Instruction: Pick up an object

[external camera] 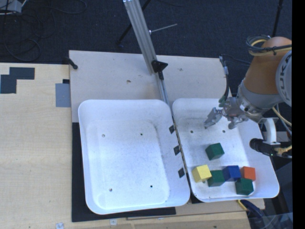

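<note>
Several small blocks lie in the right bin [190, 111]. A green block [215, 150] sits alone near the bin's middle. Along the front stand a yellow block [201, 172], a second green block [216, 178], a blue block [232, 172], an orange block [248, 172] and a third green block [244, 186]. My gripper [221, 119] hangs over the back part of the right bin, above and behind the lone green block. Its fingers are spread apart with nothing between them.
The left bin [90, 113] lies beside the right one, with black clips [177, 150] along the shared edge. A slanted aluminium post [144, 37] rises behind the bins. A black cable and fitting [267, 147] hang at the right bin's right side.
</note>
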`<state>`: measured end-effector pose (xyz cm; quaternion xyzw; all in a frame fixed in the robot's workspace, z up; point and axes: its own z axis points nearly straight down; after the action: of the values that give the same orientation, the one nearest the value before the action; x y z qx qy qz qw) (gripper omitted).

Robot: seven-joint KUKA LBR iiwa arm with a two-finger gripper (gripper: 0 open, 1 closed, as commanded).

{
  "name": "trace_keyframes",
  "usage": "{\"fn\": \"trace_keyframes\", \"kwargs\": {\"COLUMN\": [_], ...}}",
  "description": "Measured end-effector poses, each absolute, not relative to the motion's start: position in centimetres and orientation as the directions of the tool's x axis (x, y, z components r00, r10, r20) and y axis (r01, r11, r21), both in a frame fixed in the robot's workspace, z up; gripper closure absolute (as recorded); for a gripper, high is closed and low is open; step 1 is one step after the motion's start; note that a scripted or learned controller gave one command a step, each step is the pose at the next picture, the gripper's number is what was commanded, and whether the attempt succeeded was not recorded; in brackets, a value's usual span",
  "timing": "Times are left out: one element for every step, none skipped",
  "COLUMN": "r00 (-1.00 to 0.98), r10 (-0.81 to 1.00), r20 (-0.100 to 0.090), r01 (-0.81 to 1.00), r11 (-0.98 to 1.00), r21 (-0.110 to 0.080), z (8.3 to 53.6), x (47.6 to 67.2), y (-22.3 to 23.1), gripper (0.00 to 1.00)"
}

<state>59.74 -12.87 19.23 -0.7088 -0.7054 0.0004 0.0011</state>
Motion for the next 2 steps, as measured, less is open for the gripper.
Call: {"fn": "trace_keyframes", "kwargs": {"r00": [0.002,0.003], "r10": [1.000,1.000], "r20": [0.000,-0.001], "r01": [1.000,1.000], "r11": [-0.002,-0.003], "r21": [0.000,0.004], "z": [8.9,9.3], "x": [57.1,53.9], "y": [-13.2,-12.4], "gripper": [0.00,0.00]}}
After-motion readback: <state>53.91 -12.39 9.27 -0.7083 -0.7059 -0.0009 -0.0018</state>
